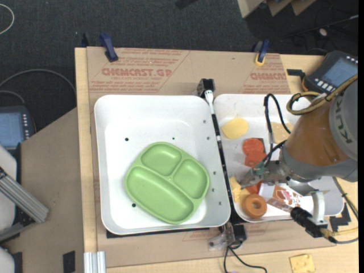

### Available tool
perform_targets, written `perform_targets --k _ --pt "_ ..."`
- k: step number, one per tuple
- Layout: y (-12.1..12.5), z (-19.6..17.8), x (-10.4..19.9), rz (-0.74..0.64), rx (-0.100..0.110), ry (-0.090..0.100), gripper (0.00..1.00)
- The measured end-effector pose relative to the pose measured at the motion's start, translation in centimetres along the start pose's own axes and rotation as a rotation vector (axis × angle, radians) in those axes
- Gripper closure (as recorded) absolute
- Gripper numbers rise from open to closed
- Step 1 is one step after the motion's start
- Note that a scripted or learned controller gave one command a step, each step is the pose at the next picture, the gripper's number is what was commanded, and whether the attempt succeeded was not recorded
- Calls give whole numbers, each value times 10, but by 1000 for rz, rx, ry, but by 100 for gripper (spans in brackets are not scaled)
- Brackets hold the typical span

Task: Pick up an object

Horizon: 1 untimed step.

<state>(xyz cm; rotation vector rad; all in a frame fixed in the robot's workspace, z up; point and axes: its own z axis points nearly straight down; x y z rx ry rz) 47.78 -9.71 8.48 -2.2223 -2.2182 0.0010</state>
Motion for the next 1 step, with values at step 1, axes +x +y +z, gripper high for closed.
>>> perform_targets --k 1 --pt "2 -10 0 -1 -4 -1 100"
